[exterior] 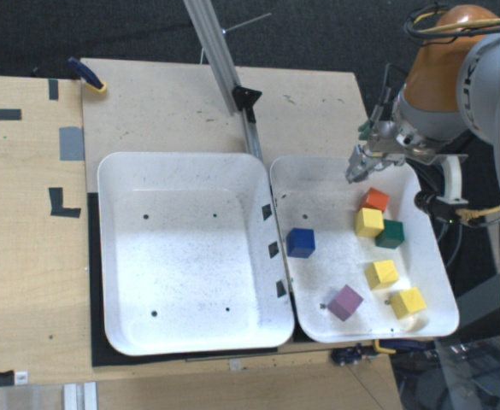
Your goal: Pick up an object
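Your hand (358, 171) hovers over the right bin (318, 178), above the orange cube (375, 200), positioned to descend; its opening cannot be told, nothing visibly held.

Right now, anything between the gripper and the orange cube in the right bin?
Nothing visible. The gripper hangs over the far part of the right white bin, with bare bin floor between it and the small orange cube. A yellow cube touches the orange one on its near side, away from the gripper.
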You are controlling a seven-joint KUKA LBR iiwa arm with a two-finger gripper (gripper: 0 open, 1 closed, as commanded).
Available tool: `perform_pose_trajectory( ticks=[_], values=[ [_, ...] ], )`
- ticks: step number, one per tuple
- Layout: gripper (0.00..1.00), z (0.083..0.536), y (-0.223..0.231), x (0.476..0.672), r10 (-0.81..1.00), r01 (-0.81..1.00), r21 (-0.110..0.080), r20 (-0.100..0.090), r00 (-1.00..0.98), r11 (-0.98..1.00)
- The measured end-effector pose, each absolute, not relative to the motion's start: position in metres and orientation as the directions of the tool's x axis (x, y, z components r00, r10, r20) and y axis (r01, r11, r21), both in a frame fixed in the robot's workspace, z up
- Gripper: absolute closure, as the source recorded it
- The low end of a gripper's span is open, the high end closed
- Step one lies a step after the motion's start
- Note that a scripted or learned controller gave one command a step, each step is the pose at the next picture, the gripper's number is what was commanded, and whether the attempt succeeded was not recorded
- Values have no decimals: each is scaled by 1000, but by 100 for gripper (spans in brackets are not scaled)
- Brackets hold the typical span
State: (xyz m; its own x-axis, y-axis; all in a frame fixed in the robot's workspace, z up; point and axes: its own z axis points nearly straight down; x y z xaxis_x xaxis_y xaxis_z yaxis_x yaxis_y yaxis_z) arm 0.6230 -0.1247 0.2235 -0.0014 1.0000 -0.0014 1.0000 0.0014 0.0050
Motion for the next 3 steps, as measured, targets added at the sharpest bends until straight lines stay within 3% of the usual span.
perform_pose_trajectory(
  ticks=[1,3],
  values=[
    [100,242,-124,623,1000,1000,0,0,-1,1],
    [100,239,-23,602,1000,1000,-1,2,-7,7]
  ],
)
